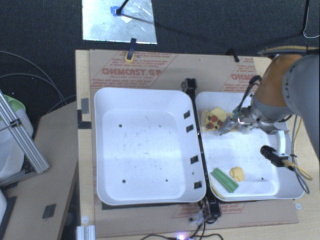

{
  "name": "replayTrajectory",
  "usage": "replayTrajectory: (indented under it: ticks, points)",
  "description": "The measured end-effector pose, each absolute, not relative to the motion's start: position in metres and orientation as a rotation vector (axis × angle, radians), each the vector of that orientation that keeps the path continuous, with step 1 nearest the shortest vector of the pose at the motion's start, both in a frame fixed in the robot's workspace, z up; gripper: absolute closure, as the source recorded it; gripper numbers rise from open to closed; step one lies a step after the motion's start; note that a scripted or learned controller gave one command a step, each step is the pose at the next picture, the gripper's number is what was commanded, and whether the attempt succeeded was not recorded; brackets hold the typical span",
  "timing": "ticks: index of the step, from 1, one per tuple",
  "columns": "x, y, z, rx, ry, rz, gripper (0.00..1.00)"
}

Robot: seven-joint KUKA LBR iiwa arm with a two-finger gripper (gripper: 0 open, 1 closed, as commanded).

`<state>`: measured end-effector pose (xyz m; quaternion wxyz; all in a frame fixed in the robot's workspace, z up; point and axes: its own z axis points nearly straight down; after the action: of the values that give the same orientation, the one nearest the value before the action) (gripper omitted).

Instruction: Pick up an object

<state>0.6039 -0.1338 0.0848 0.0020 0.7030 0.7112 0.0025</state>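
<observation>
Dark carpet surrounds your bench point(150, 66). Your gripper point(226, 126) hangs low in the right bin point(260, 186), beside a yellow-and-red object point(214, 117) at its far left; I cannot tell its finger state. Green block point(224, 179) and yellow lump point(237, 173) lie near.

The grey arm point(295, 84) (orange band above the wrist) reaches in from the right, its gripper point(227, 126) lowered.

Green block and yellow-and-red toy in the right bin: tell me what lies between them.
The camera view shows only bare white bin floor between the green block and the yellow-and-red toy. A small yellow lump sits beside the block, off that line.
</observation>
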Motion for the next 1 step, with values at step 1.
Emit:
replayTrajectory:
  ticks: [1]
  points:
    - [0.6718, -0.0967, 0.0859, 2.207, 2.227, 0.005, 0.0]
